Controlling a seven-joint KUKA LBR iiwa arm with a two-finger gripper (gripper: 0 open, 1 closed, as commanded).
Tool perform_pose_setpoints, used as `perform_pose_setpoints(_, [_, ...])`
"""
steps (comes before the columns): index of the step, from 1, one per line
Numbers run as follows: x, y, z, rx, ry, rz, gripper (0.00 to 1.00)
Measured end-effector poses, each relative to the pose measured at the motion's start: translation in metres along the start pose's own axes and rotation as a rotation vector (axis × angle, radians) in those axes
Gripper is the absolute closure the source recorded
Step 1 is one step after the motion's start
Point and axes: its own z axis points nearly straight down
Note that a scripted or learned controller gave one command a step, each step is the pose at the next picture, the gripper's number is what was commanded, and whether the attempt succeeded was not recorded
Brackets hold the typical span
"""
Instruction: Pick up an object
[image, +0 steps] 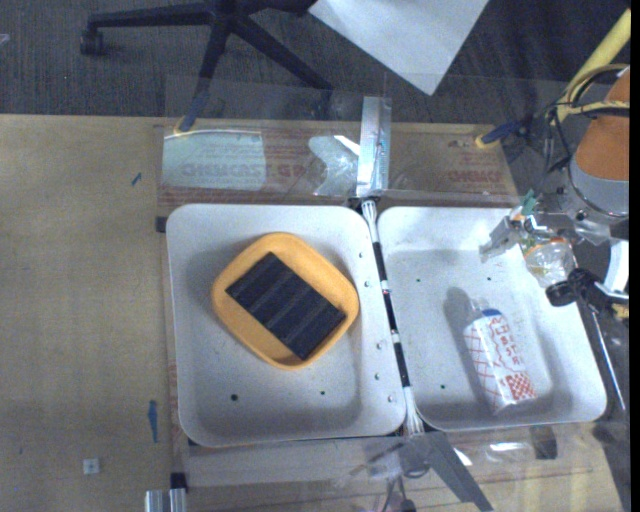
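1. Counting left to right: two white bins, one orange dish, one carton, one arm.
2. Left bin holds the orange dish, rounded and square-ish, with a dark ribbed panel on top, lying near the bin's middle.
3. Right bin holds the carton, white with red checks and lettering, lying on its side toward the near right corner.
4. Claw sits over the right bin's far right edge, well apart from the carton; whether it is spread or pressed together I cannot tell.
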Motion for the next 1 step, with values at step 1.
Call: perform_pose_setpoints(1, [0.0354,-0.0309,0.0891,-0.004,-0.001,0.036,0.00])
